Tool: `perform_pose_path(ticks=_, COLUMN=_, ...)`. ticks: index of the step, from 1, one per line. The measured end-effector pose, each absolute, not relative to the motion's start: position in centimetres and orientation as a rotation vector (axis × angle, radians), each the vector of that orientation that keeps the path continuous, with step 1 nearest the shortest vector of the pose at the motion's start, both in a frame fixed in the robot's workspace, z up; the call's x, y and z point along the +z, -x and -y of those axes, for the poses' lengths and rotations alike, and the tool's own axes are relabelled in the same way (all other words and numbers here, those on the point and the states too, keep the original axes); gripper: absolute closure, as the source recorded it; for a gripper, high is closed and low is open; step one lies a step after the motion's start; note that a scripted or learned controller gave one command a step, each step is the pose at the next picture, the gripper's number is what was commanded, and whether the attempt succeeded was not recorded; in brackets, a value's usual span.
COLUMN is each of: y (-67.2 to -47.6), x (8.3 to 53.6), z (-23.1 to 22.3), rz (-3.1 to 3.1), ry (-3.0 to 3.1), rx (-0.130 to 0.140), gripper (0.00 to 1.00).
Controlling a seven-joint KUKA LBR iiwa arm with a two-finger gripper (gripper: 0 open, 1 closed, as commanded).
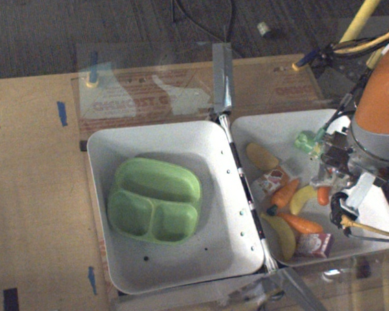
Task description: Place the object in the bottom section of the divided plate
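The gripper (330, 184) hangs low over the white bin (386, 204) to the right of the divided plate (155, 199), and wrist housing and cables hide its tip, so I cannot tell whether it is apart, together or clamped on anything; nothing can be seen held in it

Closest to it, on the side facing the plate, lies a small orange piece (323, 196), with a yellow banana (302, 199) and a carrot (284, 194) a little nearer the plate. A second carrot (302, 223), a longer banana (282, 236), two small packets, a tan lump (262, 157) and a pale green piece (308, 140) also lie in that bin, all right of the plate. Which is the object to be moved I cannot say

These look like toy foods: probably light, stiff and smooth, so apt to roll or squirt out of a pinch. I would take a long one across its middle, at its narrow width

The plate sits bare in its own bin (104, 154), so the placing is not yet done
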State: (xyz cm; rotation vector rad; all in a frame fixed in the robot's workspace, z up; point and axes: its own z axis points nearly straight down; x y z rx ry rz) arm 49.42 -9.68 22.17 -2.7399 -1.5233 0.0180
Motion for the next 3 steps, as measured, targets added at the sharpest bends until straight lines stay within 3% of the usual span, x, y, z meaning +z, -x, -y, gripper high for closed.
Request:
perform_pose_path(ticks=1, y=-53.87, x=26.63, z=4.11, rz=1.542, ry=2.733, rx=0.015, gripper=1.0)
perform_pose_path(ticks=2, y=-53.86, x=26.63, z=4.11, rz=1.541, ry=2.733, rx=0.015, gripper=0.0)
perform_pose_path(ticks=3, y=-53.85, x=27.17, z=4.04, rz=1.543, ry=2.729, rx=0.03, gripper=1.0)
